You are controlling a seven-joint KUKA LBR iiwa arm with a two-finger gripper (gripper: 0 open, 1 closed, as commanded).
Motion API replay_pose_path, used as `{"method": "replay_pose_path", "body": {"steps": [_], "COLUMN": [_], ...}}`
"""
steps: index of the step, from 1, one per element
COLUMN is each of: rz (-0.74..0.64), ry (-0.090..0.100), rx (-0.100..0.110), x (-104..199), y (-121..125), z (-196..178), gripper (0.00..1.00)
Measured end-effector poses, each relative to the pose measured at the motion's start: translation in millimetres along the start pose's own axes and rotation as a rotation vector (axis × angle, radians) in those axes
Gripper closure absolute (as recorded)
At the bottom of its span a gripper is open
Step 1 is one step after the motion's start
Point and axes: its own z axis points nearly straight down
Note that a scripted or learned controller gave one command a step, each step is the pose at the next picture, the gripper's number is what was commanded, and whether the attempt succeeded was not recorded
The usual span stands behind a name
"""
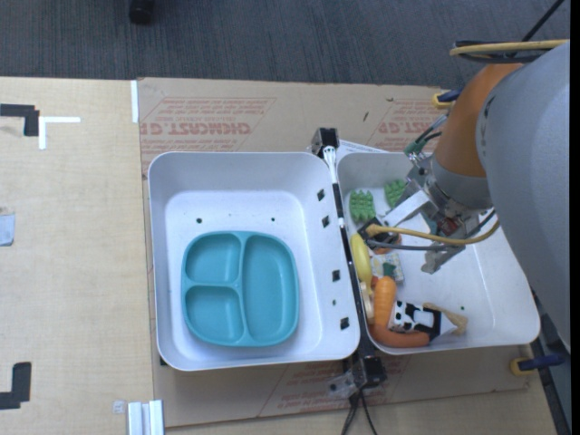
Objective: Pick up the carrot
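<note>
Arm [521, 143] is looming in over the right bin [494, 320], its grey bulk and orange band covering that bin's far right corner. Cardboard sheet [227, 116] is lying under both bins. Left bin [172, 207] is carrying a teal divided plate [241, 288] near its middle.

Gripper [435, 238] is hanging over the right bin's centre, hoses and bracket crowding the view; whether the claw is open or closed, cannot tell. Nothing visible is sitting in it.

Toys are bunching along the right bin's left wall: green pieces [362, 205] toward the far end, a yellow banana-like item [361, 256] midway, a black-and-white cow-patterned toy [415, 318] near the front edge with an orange-red piece [399, 338] lying beneath it.

Carrot [384, 302] is lying just beside the left wall, toward the front left corner, long axis running roughly far-to-near, touching or nearly touching the cow toy.

Handling judgement: looking like a light, stiff plastic toy, smooth and tapered, so likely to be slipping out of a pinch near the tip. Best hold is appearing to be across the thick mid-body, fingers closing crosswise; wall and neighbours are leaving little clearance.
</note>
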Motion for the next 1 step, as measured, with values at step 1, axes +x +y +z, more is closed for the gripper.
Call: {"method": "replay_pose_path", "body": {"steps": [1], "rz": [0.003], "ry": [0.001], "rx": [0.001], "x": [-35.6], "y": [-70.6], "z": [0.4], "gripper": [0.0]}}
